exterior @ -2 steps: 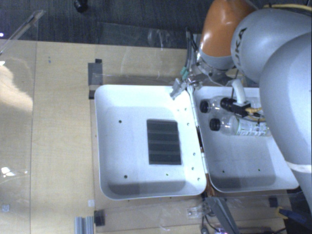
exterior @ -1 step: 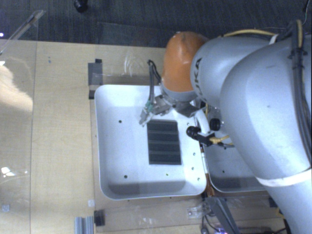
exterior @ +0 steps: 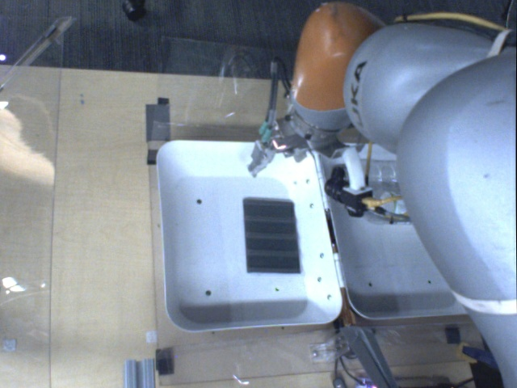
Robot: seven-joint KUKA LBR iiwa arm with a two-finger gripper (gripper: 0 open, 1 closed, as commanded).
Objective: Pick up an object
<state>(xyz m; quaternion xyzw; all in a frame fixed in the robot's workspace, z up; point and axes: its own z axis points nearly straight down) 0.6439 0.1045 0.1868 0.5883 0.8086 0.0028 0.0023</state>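
The pad (exterior: 272, 235) lay flat on the floor of the left bin (exterior: 187, 217), a little toward 3 o'clock from the bin's middle and near its right wall. It was a thin-looking rectangle, matt dark grey, with crosswise grooves dividing it into four bands. Its long axis ran 12 to 6 o'clock.

The gripper (exterior: 260, 158) hung over the bin's far edge, near 12 o'clock, well apart from the pad, which lay at about 6 o'clock from it, a shade toward 5. Whether the gripper was spread or pressed together could not be told at that angle.

A grasp would likely need a shift toward 6 o'clock first, then closing across the pad's short axis.

The bin was smooth white plastic with rounded corners and small dark holes. The right bin (exterior: 396, 277) adjoined it at 3 o'clock.
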